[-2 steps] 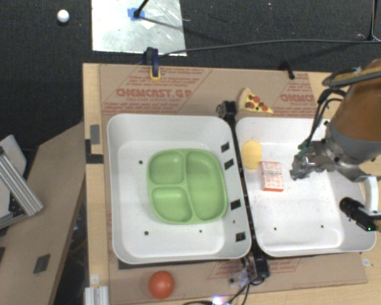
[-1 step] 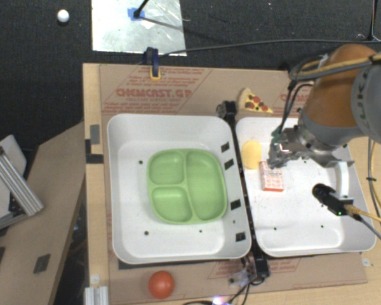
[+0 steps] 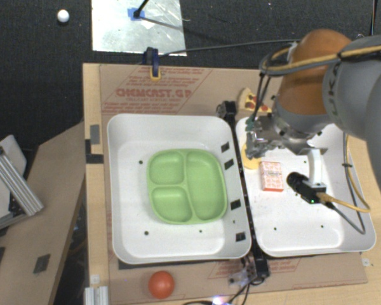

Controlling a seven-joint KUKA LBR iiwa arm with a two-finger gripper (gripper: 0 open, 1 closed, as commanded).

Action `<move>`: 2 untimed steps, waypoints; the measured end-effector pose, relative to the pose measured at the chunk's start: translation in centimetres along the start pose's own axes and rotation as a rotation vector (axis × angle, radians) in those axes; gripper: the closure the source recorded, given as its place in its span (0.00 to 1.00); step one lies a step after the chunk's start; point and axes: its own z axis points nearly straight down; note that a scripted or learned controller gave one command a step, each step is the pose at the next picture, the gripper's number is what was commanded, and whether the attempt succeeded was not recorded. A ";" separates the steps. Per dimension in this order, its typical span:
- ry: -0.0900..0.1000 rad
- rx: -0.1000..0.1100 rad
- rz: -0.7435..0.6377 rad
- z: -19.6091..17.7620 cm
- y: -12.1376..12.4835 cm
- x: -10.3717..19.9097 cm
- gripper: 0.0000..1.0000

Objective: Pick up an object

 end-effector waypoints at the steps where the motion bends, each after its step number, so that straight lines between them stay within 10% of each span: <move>1: 0.000 0.001 0.000 0.5 3.4 5.1 1.00; 2: 0.000 -0.001 0.000 -1.2 6.6 9.8 1.00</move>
